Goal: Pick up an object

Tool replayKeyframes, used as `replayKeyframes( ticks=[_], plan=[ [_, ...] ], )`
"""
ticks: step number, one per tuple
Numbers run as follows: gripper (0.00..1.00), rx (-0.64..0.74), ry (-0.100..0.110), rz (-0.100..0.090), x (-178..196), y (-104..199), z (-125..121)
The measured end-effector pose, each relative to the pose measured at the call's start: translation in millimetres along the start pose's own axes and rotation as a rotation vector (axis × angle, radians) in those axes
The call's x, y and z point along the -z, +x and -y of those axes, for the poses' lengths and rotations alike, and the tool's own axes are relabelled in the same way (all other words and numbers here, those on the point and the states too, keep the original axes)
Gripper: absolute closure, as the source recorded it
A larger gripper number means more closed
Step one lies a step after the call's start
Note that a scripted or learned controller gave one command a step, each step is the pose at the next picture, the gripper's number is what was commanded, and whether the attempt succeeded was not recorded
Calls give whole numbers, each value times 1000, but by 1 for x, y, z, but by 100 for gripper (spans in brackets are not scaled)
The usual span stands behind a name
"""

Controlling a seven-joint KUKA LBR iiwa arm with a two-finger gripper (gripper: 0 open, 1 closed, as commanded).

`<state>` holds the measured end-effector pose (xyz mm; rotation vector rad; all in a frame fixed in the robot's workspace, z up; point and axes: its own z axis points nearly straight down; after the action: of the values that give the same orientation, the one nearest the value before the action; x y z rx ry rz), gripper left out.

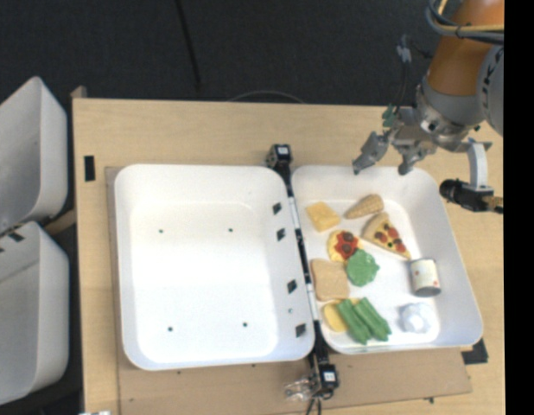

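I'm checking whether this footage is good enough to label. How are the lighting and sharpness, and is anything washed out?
In the camera view, lighting is even with only soft shadows; the left bin is bright, near washed out. The toy food in the right bin is soft but readable, such as the pizza slice; the end effector looks slightly blurred.

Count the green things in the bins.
2, both in the right bin: a leafy green piece mid-bin, and green pods near the front edge. Others may be hidden.
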<state>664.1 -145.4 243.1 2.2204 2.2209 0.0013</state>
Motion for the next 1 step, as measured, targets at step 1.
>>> replayKeyframes(
  ticks=[1],
  plan=[
    [0, 0, -9, 2, -121, -2, 3]
  ],
)
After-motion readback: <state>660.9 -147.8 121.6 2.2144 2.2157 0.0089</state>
